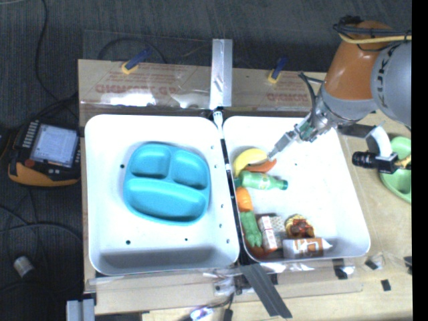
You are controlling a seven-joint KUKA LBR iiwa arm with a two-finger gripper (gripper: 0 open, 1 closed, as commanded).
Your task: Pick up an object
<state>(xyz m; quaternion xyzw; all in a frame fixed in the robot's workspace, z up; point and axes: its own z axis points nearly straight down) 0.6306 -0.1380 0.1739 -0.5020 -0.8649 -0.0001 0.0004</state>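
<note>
Operator: Because the objects crowd the right bin's (334, 179) left wall at frame centre, where does the gripper (273, 154) sit?

Technician: Its tip reaches the yellow banana (247, 158), above the green bottle (264, 181). Whether the claw is apart or together cannot be told. Nothing shows as gripped.

A dark grey carpeted floor (40, 45) surrounds the pale wooden surface (374, 206), with thin black cables (27, 9) trailing across it at the upper left. On the floor at the left lies a small black and orange handheld device with a lit screen (43, 151), and a little grey cylinder (23, 265) sits near the lower left corner. Clear plastic sheeting (150, 85) covers the back of the surface, pinned by two blue and yellow clamps (136, 61), with an upright silver metal strip (221, 72) between them.
</note>
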